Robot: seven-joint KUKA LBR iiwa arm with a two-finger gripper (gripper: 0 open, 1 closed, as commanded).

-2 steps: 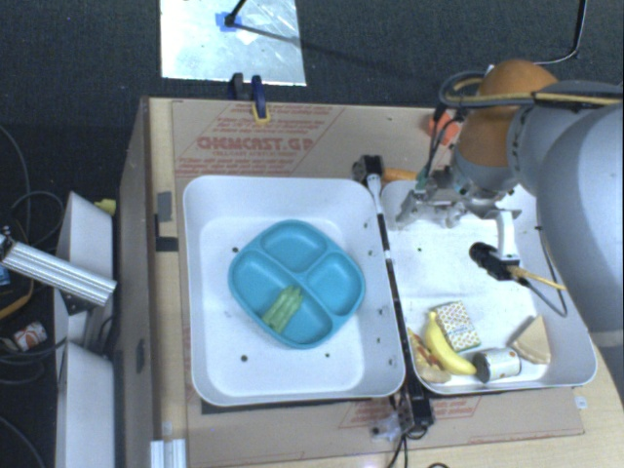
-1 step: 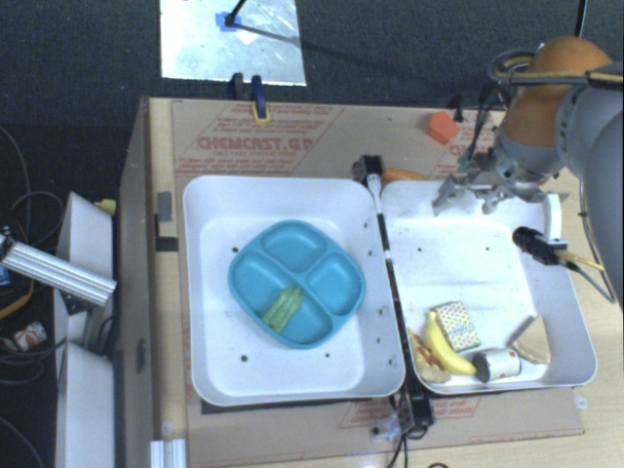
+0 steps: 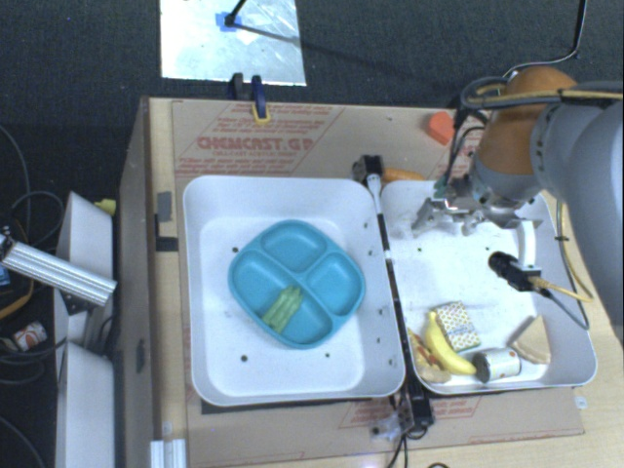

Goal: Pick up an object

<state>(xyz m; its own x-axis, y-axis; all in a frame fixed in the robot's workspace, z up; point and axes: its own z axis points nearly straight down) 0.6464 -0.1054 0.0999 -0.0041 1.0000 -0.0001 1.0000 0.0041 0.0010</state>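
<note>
Jaws spread apart, nothing btwn them; gripper (image 3: 450,217) is over the far-left corner of the right bin (image 3: 439,281). Banana (image 3: 444,344), patterned box (image 3: 456,325) & white cylinder (image 3: 497,364) lie along its near edge, well apart from gripper. Blue plate (image 3: 295,283) sits mid left bin (image 3: 214,222).

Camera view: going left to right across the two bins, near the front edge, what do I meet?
Blue divided plate in the left bin → banana → white cylinder → tan wedge, the last three in the right bin. The patterned box overlaps the banana, so it is left out.
</note>
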